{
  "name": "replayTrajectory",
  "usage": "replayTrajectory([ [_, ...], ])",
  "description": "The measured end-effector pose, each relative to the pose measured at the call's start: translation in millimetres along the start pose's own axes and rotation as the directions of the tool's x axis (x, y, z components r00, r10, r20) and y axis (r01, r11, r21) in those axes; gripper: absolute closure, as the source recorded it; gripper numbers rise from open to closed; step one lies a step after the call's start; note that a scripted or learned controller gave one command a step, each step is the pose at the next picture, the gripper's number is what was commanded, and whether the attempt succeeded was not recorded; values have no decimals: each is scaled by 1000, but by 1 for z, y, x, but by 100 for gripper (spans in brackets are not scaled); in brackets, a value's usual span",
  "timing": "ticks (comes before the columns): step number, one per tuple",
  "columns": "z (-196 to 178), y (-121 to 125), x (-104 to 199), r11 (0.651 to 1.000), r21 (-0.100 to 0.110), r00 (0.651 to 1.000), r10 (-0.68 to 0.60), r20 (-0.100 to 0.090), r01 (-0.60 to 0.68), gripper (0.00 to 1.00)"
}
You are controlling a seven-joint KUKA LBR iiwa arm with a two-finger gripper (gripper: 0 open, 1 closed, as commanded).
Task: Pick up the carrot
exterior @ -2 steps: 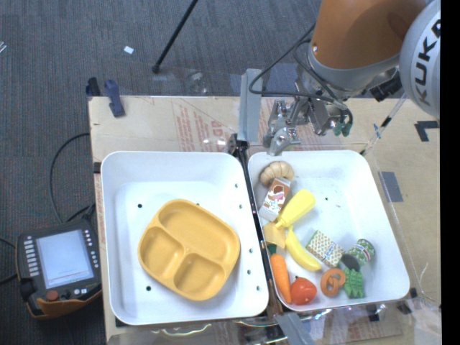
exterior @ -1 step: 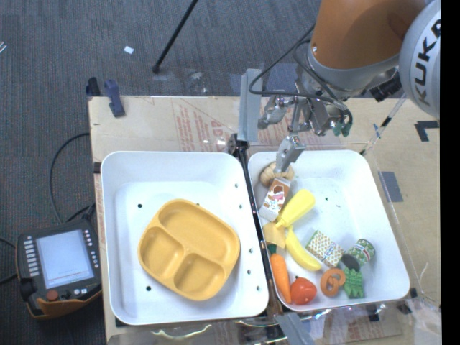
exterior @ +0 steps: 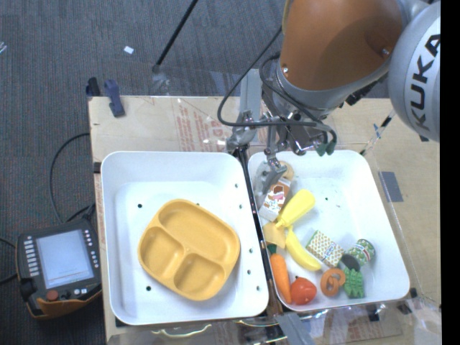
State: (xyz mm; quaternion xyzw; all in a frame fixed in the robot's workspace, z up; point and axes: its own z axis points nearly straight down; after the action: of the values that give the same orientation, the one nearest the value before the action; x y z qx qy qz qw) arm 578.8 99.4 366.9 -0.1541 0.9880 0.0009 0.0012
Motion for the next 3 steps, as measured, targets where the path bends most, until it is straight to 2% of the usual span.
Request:
replayTrajectory([
  [1, -2, 3, -19, 991, 0, 991, -135, 0, 135, 0],
  [2, -12, 4, -21, 991, -1, 991, -134, 5, 134, 100],
  [3, -12, 4, -21, 991, -1, 991, -134, 4, 134, 0],
])
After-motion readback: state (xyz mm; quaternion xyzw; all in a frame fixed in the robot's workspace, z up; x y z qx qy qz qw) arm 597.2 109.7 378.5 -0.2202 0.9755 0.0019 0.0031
